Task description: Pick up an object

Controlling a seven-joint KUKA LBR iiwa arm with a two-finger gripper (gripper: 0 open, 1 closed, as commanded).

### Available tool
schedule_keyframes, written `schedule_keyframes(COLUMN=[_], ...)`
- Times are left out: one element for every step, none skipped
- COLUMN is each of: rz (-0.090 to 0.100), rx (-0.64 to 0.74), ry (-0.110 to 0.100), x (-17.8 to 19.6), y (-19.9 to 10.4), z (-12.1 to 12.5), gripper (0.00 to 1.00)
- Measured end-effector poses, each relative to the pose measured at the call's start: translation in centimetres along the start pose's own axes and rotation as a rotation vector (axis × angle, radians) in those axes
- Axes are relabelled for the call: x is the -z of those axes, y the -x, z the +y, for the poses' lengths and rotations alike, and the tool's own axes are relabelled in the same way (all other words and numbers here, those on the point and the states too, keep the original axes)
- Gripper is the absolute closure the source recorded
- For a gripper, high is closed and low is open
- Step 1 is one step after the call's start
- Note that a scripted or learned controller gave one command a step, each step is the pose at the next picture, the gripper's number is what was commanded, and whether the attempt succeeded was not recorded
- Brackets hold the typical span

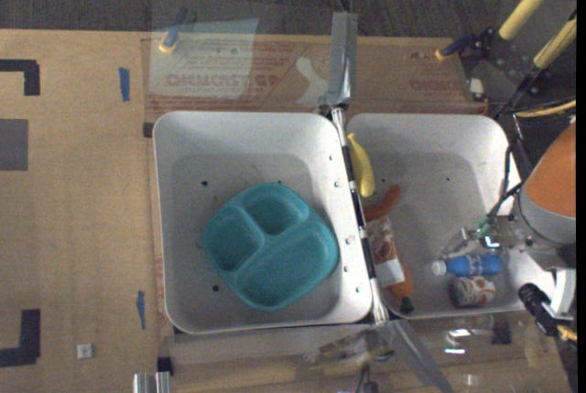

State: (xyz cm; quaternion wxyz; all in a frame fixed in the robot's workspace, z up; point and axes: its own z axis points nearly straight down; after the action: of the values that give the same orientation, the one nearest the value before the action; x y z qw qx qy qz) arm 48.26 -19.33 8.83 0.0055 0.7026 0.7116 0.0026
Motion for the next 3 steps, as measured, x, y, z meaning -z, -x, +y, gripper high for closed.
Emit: schedule_keyframes(rz=[0.002,0.004,0.003], rx=[-0.018,0.084,0.084], ry=[0.0,-0.004,-0.003], x=[0.0,0.0,0.0], y=[-4.9,-3.6,-3.6], z=[7.5,0.0,0.0], gripper=[0.0,0.0,0.0])
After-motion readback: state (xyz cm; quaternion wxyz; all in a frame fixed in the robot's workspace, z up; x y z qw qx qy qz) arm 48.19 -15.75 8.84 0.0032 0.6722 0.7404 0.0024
